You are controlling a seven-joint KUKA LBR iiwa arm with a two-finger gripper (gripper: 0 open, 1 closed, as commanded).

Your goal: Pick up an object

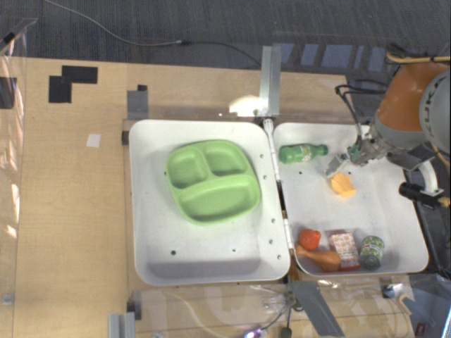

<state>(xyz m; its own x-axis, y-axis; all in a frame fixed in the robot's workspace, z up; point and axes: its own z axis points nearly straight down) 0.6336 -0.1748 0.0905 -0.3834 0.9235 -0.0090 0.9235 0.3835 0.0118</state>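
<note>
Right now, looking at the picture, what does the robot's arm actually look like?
The arm is bulky and rounded: grey casing with an orange band above the wrist. Black cables loop around it. At its tip sits a small, thin metal gripper.

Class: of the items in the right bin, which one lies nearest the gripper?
The yellow cheese wedge, just below the gripper; the other items lie farther off.

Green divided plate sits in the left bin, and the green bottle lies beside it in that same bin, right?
Not quite. The camera view shows the green divided plate in the left bin, but the green bottle lies in the right bin, near its far left corner.
</note>
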